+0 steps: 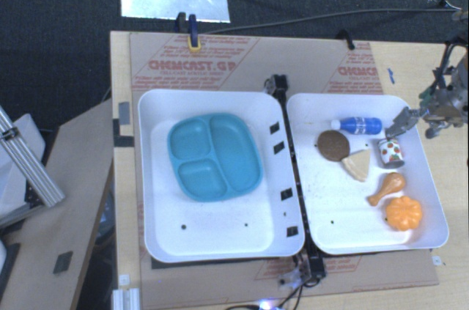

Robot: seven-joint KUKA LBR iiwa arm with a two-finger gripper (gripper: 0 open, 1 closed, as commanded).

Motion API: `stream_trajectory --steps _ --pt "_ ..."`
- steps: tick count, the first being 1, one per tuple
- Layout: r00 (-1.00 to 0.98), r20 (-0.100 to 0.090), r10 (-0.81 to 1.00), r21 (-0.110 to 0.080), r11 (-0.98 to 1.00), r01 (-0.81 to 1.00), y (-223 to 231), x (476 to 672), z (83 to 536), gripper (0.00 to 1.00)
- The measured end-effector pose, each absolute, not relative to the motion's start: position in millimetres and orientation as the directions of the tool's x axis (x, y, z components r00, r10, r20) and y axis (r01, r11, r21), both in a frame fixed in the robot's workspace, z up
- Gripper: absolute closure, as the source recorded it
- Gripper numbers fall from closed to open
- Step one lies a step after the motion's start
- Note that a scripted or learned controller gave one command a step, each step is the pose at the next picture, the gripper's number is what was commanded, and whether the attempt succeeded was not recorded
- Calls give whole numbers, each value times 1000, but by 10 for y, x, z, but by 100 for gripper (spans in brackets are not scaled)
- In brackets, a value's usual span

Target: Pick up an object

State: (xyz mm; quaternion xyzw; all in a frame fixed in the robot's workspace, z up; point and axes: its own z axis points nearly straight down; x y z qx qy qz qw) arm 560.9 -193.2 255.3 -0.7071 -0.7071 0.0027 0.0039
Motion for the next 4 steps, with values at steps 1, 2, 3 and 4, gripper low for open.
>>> stream_trajectory --steps 1,2,3,4 --pt "-4 -1 1000 1 4 1000 -1925 5633 2617 0" --pt "-1 0 1000 -1 1 1000 -1937 5628 2203 0" --pt "-1 0 1000 0 1 1000 -1902 5566 1760 0" --pt "-1 0 1000 1 1 1000 -1834 5584 1172 0"
